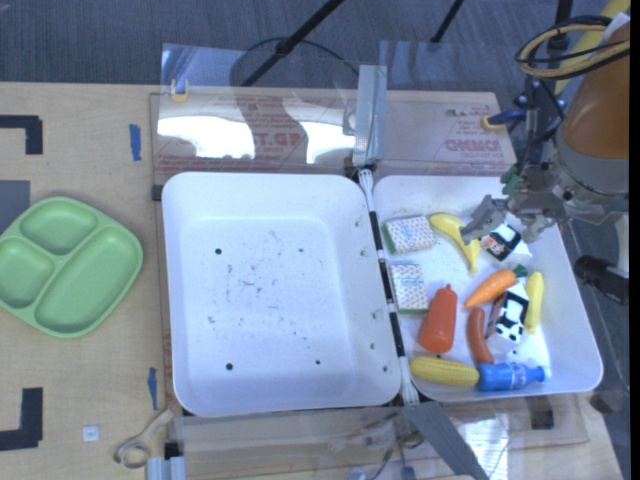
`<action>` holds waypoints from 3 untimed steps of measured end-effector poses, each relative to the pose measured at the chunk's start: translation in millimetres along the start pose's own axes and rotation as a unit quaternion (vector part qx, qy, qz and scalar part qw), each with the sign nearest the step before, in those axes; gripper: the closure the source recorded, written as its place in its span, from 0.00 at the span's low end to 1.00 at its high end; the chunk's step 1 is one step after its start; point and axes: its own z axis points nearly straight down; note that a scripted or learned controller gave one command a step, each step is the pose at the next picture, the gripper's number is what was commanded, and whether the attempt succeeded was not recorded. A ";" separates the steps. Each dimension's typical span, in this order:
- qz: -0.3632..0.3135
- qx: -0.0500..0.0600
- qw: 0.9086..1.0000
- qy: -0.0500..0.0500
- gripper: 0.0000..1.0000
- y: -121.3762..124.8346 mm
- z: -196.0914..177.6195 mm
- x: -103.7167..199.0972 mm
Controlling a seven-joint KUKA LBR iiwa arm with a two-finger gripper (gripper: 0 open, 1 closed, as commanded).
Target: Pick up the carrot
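Two shallow white bins sit side by side on the bench: the left bin (265, 298) with only faint scuffs and a few dark dots on its floor, and the right bin (575, 298) crowded with toy food. The carrot (490, 288) lies near the middle of the right bin, tilted, its orange body running from lower left to upper right with a bit of green at the upper end. Just below it on the right is a black-and-white cow figure (512, 318), and beside that an upright yellow piece (535, 298). Left of the carrot stands an orange-red bottle (438, 320), with a reddish sausage (479, 336) between the bottle and the cow. A banana (455, 236) curves above the carrot, next to two speckled packets (410, 234) by the bin's left wall. Along the bin's near edge lie a yellow corn cob (444, 371) and a blue bottle (510, 376). The gripper (507, 220) hangs above the upper part of the right bin, above and apart from the carrot; whether its fingers are spread or closed cannot be told from this angle, and a small black-and-white object (501, 241) sits just beneath it. A green divided plate (65, 265) rests on the bench well left of both bins
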 end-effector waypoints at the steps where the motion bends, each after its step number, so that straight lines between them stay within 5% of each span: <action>1: 0.007 0.000 1.000 0.000 0.00 3.4 84.2 -48.6; 2: 0.052 -0.007 0.999 -0.002 0.00 21.9 164.6 -67.8; 3: 0.195 -0.001 0.981 0.000 0.00 -4.7 178.3 -80.4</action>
